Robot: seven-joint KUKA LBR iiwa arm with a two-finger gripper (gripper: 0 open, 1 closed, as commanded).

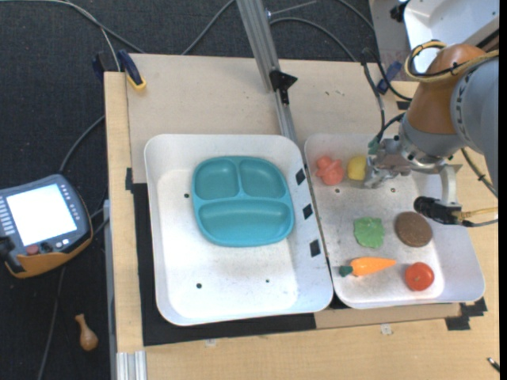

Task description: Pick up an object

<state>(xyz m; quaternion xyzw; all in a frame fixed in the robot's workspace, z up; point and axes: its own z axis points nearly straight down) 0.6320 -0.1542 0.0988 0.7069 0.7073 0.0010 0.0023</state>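
Two shallow white plastic bins sit on the counter: the left bin (170,291) and the right bin (467,279). One teal plastic plate with three compartments (242,199) lies in the left bin. Six small toy foods lie in the right bin: one pinkish-red lumpy piece (329,170), one yellow rounded piece (356,167), one green leafy piece (368,232), one flat brown round piece (413,229), one orange carrot with a green top (369,266) and one red tomato (419,275).
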